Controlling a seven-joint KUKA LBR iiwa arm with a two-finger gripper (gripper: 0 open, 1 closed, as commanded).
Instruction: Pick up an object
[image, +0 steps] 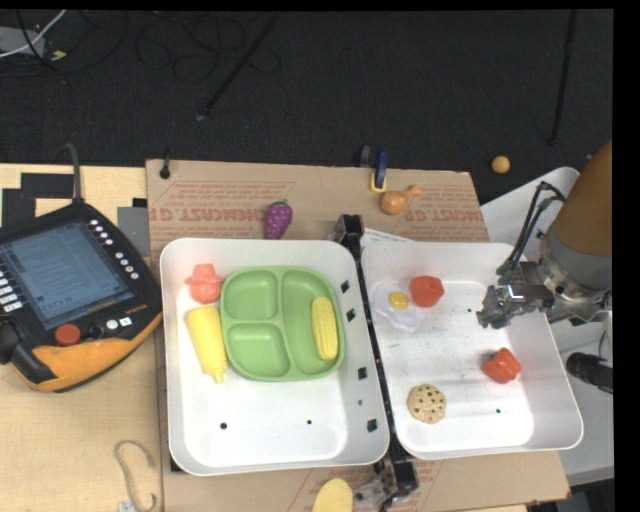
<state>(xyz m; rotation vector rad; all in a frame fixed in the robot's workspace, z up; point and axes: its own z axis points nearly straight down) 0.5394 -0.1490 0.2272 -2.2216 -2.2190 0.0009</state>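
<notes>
My fingers (497, 312) are hovering over the rt bin (560, 425), near its rt side; can't tell if they're spread or pressed together, nothing visibly between them. Red block (501, 366) is lying just below them, red round obj (427, 291) w/ yellow piece (398, 299) sitting to the left, cookie (427, 403) near the front.

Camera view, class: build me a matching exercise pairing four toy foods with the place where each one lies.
Things:
1. corn cob
2. cookie
3. purple grapes
4. yellow bottle

Places:
A. on the cardboard behind the bins
B. in the green tray's right compartment
C. left bin, beside the green tray
D. right bin, near its front edge

Pairs: 1-B, 2-D, 3-A, 4-C
</notes>
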